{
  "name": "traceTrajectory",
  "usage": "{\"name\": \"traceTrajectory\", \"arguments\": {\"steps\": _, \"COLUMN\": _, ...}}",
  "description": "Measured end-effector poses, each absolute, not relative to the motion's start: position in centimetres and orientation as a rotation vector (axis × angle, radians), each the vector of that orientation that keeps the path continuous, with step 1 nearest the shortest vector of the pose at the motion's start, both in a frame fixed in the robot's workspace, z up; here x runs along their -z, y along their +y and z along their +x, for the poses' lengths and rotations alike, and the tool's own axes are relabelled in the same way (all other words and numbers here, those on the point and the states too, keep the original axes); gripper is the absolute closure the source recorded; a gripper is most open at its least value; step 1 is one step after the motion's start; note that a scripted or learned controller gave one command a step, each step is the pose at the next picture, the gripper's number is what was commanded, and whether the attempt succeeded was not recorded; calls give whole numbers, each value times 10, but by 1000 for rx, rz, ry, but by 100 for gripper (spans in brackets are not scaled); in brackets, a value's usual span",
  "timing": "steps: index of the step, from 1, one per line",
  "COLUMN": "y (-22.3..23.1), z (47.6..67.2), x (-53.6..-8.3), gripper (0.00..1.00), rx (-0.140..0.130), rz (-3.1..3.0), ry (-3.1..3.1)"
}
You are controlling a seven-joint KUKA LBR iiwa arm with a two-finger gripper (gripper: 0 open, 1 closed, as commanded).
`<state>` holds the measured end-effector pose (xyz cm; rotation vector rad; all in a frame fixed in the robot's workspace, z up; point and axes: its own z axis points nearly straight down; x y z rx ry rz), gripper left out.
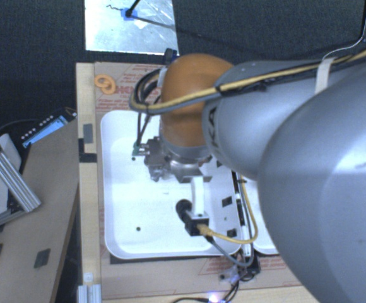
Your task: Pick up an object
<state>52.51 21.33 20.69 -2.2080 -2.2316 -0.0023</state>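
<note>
My arm reaches in from the right and covers most of the right bin. Its orange band (183, 100) hangs over the back of the left white bin (117, 188). Below the band, the grey gripper (168, 165) points down into that bin, seen from above, its tip hidden under its own body. A tiny dark speck (138, 228) lies on the bin floor near the front left. I cannot make out any other object in the bin.
An orange ring (105, 84) lies on the cardboard behind the left bin. Black and yellow cables (224, 233) hang from the wrist over the bin's front right. An aluminium rail (9, 175) and a blue-black device (44, 128) sit at the left.
</note>
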Motion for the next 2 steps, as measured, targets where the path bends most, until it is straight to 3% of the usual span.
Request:
{"name": "traceTrajectory", "arguments": {"steps": 1, "y": 220, "z": 532, "x": -185, "gripper": 100, "rx": -1, "rz": -2216, "ry": -2226}}
{"name": "traceTrajectory", "arguments": {"steps": 2, "y": 224, "z": 527, "x": -179, "gripper": 100, "rx": -1, "rz": -2216, "ry": -2226}}
